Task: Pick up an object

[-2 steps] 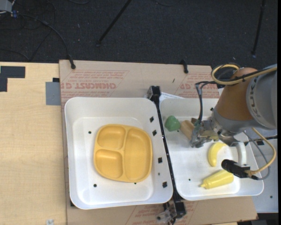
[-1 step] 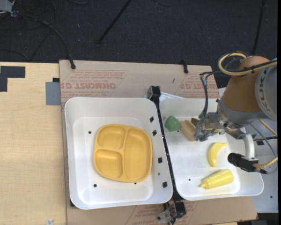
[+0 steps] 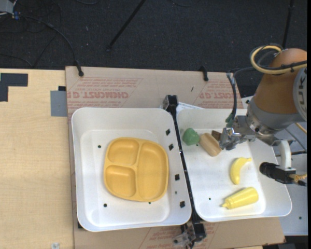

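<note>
The right bin (image 3: 280,209) holds a green rounded object (image 3: 191,136) at its far left. Next to it lies a tan cylinder with a brown end (image 3: 210,143). A yellow banana (image 3: 238,169) sits mid-bin, and a yellow squeeze bottle (image 3: 241,198) lies near the front. My gripper (image 3: 228,138) hangs low over the bin's far part, just right of the tan cylinder and close to its brown end. I see nothing held in it.
The left bin (image 3: 88,211) carries a yellow divided plate (image 3: 137,168). A black divider (image 3: 178,160) runs between the two bins. The grey and orange arm (image 3: 277,95) crosses the right bin's far right corner.
</note>
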`<state>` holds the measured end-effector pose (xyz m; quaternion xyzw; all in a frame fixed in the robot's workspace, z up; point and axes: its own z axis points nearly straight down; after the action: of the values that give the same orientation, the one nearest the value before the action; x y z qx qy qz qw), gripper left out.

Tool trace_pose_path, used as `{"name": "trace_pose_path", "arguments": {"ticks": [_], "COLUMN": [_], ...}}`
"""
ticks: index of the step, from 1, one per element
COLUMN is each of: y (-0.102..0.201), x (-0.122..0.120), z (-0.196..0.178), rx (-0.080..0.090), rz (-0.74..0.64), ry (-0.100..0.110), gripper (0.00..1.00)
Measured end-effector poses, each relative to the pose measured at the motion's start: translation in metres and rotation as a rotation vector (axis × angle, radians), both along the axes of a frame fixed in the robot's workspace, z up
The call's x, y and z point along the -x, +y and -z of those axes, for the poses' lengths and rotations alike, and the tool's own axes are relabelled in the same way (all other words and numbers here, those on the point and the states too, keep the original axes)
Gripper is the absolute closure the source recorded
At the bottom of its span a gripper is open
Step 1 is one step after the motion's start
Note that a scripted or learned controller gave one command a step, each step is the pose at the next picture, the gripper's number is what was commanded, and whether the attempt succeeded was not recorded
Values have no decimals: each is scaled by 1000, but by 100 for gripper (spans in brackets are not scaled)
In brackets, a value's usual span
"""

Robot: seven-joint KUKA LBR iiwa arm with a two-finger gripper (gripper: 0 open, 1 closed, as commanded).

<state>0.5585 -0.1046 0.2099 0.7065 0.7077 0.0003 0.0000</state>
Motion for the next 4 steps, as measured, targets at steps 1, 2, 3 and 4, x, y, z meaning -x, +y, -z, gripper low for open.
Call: {"name": "trace_pose_path", "arguments": {"ticks": [1,2,3,4], "y": [-1,47,96,159], "x": [0,-4,9,10], "z": [-37,-27,-31,-26], "rx": [0,-1,-2,-1], "rz": [1,-1,-3,-3], "ry": [3,4,6,6], "gripper": [100,100,100,100]}}
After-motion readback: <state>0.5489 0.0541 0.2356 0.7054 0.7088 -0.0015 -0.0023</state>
